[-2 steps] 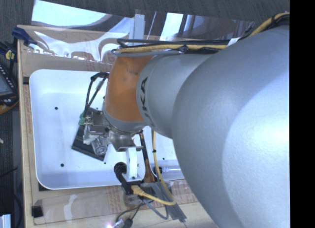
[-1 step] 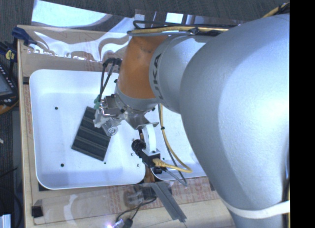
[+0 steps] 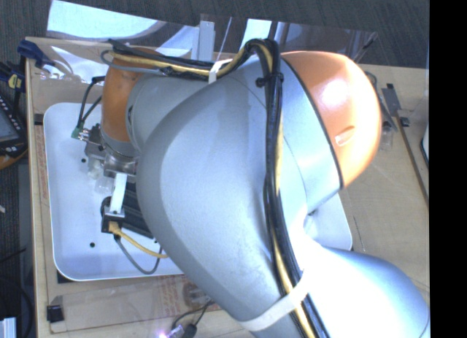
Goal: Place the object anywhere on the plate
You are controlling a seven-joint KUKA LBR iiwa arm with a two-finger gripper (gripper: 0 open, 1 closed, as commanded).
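1. Filling most of the view, the arm [image 3: 241,198] reaches in from the lower right; its grey shell blocks the middle of the bench and nearly all of the right bin, of which a small white corner [image 3: 337,228] peeks out below the orange band [image 3: 343,117].
2. A bundle of black and yellow cables [image 3: 276,183] runs along the top of the arm, tied near the bottom with a white strap, and is cut off at the lower edge.
3. Beyond the arm's bulk, the left bin [image 3: 62,183] shows its white floor and rounded rim; its right half is covered by the arm.
4. The gripper [image 3: 102,172] hangs over this bin, below an orange wrist section. It is a dark, cluttered shape with a black ribbed block and a yellow wire looping beneath, and I cannot tell how it is set.
5. Neither the object nor the plate can be made out; a small dark speck [image 3: 93,244] lies on the bin floor, too small to identify.
6. Farthest back, pale sheets and a clear stand [image 3: 208,33] sit along the bench's far edge, partly washed out by glare.
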